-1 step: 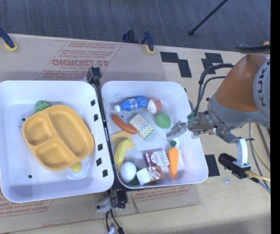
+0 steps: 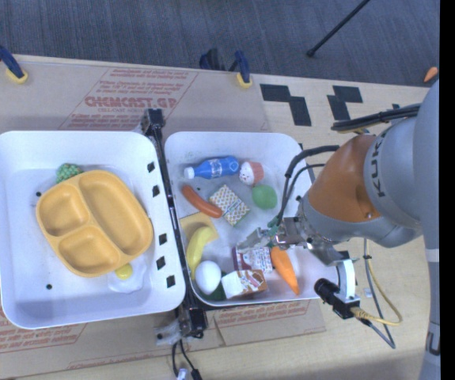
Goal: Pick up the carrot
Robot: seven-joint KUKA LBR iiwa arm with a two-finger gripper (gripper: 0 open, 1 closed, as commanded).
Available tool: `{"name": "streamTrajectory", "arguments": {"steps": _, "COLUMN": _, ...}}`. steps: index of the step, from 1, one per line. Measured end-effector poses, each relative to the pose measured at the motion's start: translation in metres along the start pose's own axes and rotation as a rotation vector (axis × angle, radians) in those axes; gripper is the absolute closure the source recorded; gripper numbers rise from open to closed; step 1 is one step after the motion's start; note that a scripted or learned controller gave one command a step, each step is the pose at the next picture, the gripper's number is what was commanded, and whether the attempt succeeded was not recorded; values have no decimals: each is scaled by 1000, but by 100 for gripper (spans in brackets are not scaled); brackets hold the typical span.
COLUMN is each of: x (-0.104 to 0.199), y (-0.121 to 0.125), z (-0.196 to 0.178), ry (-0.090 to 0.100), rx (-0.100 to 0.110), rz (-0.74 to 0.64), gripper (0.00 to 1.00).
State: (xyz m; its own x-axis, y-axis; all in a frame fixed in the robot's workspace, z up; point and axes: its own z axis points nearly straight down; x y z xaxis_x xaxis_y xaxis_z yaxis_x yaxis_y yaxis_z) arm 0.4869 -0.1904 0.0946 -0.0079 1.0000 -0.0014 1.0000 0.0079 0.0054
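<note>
You are working in the right bin (image 2: 235,139), and the carrot (image 2: 286,268) is lying near that bin's front right corner, orange body slanting with its leafy green end toward the arm's wrist and its tip pointing toward the front rim. The gripper (image 2: 281,245) is hanging right over the carrot's upper end, but the wrist is hiding the jaws, so whether it is released or clenched on anything is something you cannot tell from here.

The carrot is sitting in a crowd: a crinkled snack packet (image 2: 252,269) is pressing against its left side, and a white egg (image 2: 207,276) and a banana (image 2: 198,245) are lying further left. Judging from that, you are wanting to close across the carrot's narrow width, jaws straddling it at right angles to its long axis, and aiming at the thicker upper half rather than the tapering tip, which is likely to squirt out.

Keep the left finger clear of the packet's edge, or you are risking pinching foil instead. The bin wall is close on the right, so be coming down straight and lifting straight
</note>
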Motion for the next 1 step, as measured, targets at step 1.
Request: {"name": "streamTrajectory", "arguments": {"steps": 1, "x": -1, "y": 2, "z": -12, "ry": -1, "rx": -2, "rz": -4, "gripper": 100}}
